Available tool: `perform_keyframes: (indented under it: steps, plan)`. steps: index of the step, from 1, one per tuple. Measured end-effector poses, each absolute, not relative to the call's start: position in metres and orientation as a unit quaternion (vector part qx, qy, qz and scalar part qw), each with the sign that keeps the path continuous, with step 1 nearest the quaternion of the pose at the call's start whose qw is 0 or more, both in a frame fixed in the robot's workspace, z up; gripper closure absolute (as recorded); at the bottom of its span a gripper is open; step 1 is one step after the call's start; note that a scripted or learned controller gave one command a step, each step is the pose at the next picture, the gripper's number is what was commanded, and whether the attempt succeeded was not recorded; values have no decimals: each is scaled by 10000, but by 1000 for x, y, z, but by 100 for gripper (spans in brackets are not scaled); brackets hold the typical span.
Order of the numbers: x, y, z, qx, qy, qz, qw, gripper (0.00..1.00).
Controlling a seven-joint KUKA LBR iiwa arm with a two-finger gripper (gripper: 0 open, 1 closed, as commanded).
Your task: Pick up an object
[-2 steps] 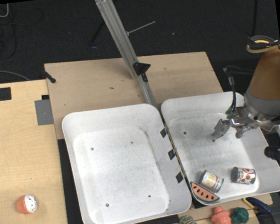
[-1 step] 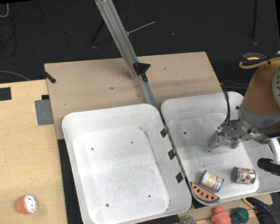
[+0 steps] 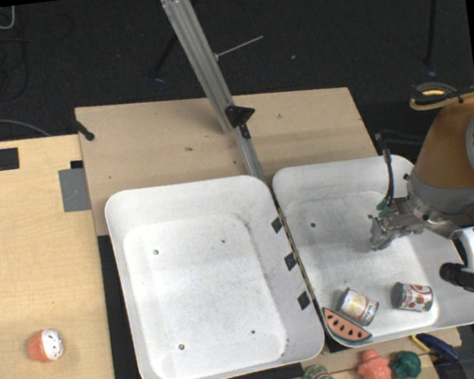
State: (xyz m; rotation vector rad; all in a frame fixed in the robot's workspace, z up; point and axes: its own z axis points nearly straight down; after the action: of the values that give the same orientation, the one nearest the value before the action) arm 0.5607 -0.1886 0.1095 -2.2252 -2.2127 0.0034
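Gripper (image 3: 384, 232) sat low over right bin (image 3: 342, 196), centre-right of frame; finger state unreadable, nothing visibly held. Cans (image 3: 356, 305) (image 3: 412, 295) lay at lower right: probably light, stiff, slick; grip across the body.

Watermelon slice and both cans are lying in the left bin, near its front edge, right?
Not the left bin. The camera view shows the watermelon slice and both cans in the right bin, near its front edge.
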Motion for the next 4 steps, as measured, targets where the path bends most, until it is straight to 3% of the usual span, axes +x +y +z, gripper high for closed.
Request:
perform_keyframes:
  steps: [3,4]
  plan:
    - [557,-185,269,-7066,-7076,-10,-19,100]
    - [555,-138,272,-7058,-7084,2,18,100]
